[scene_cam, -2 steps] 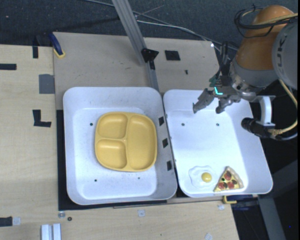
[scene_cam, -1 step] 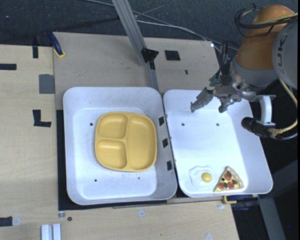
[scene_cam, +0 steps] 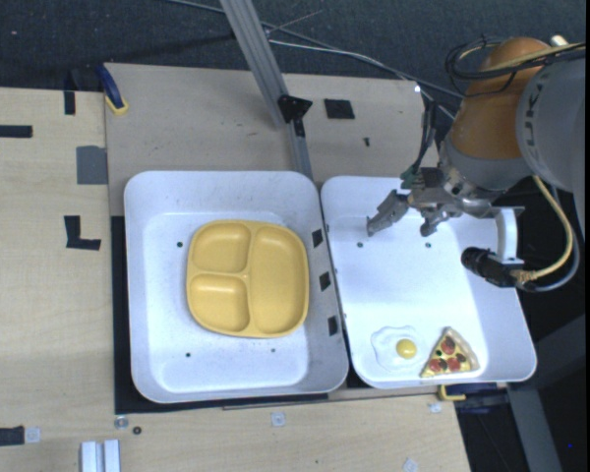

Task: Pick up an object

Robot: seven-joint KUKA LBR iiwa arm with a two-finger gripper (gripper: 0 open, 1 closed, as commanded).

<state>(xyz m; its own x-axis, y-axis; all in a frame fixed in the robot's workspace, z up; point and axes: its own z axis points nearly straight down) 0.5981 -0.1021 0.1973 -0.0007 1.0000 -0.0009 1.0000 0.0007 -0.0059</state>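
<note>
Camera view looks down on a wooden bench [scene_cam: 39, 293] carrying two shallow white bins side by side. The left bin [scene_cam: 157, 362] holds a yellow divided plate [scene_cam: 247, 278] lying flat near its middle. The right bin [scene_cam: 492, 313] has a toy fried egg [scene_cam: 397, 346] and a toy pizza slice [scene_cam: 449, 353] just beside each other along its near edge. The grey arm [scene_cam: 560, 96] with its orange band [scene_cam: 492, 96] reaches in from the right, and the gripper [scene_cam: 405, 221] hovers over the far part of the right bin, its two fingers [scene_cam: 382, 216] spread apart with nothing between them, well apart from the egg and pizza.
</note>
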